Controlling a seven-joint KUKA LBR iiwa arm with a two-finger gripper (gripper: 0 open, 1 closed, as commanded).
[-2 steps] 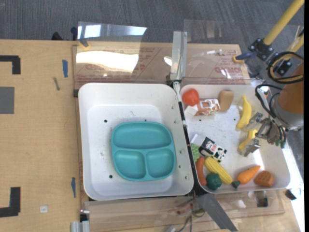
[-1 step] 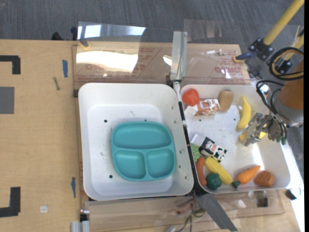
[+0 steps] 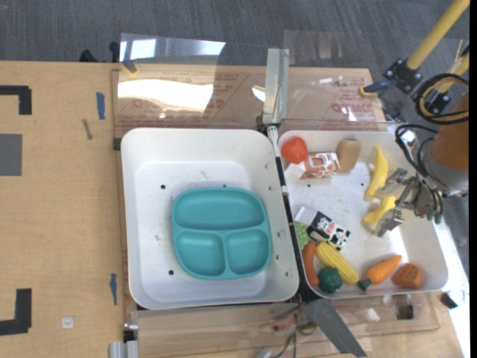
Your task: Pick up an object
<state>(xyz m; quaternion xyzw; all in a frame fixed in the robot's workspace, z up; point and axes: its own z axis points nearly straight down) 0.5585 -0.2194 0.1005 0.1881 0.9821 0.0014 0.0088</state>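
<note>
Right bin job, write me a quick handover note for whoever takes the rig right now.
Tool: low in the right bin, at the lower of two yellow bananas; a firm grip can't be confirmed.
Other banana lies just above. Also there: tomato, corn cob, carrot.
Left bin carries a teal divided plate.
Done: arm reached in. Left: grasp and lift one object.

A yellow banana (image 3: 379, 171) lies lengthwise at the right bin's (image 3: 440, 256) 2 o'clock, its tip pointing toward 12. A second yellow piece (image 3: 377, 212) (shape unclear) sits just below, toward 6, touching the gripper (image 3: 393, 213).
</note>
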